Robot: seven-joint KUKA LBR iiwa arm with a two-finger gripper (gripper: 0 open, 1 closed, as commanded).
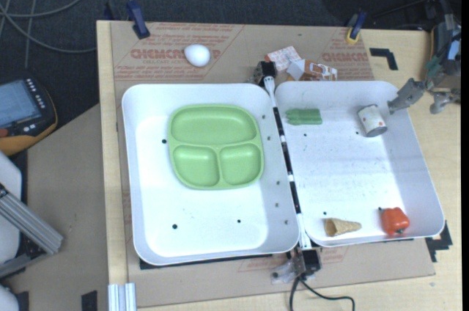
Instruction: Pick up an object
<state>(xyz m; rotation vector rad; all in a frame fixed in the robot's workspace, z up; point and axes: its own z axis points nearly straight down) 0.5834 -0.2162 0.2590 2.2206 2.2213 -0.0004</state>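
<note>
Grey cylinder [372, 120] lies on its side, just beside the gripper [404, 95]; gripper state: cannot tell. Risk: it rolls off if nudged off-centre.

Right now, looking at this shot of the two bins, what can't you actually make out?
- Gripper: in the camera view, at the right bin's far right rim, small and blurred; whether the jaws are open or shut can't be told.
- Arm: cut off by the right edge.
- Packets behind the bins: print too small to read.
- White egg-like object on the board: too small to identify.
- Small cylinder: what it is stays unclear.
</note>
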